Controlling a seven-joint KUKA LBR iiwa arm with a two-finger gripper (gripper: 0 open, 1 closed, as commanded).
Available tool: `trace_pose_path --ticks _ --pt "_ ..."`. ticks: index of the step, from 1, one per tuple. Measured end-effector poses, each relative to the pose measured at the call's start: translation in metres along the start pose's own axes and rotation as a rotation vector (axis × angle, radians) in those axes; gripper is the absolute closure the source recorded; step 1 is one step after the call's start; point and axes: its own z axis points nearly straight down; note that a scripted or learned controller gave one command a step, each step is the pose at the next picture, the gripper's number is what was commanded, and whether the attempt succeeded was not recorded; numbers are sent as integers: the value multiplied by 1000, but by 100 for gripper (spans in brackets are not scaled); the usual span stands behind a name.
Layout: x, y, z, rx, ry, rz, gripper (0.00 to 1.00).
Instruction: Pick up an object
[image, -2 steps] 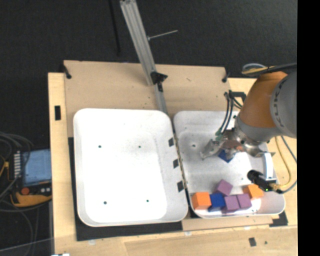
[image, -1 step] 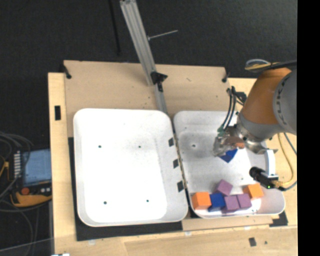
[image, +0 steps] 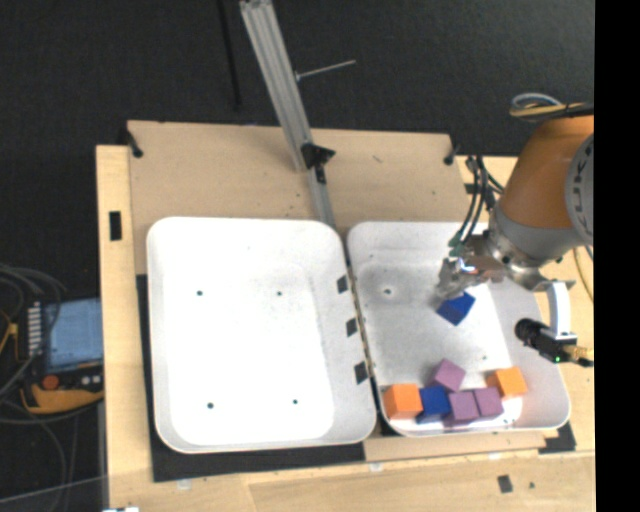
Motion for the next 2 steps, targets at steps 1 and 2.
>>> trace_pose_path --ticks 1,2 --pt "-8 2 -46 -1 -1 -2 100" --pt "-10 4 -100 -2 0 -4 100"
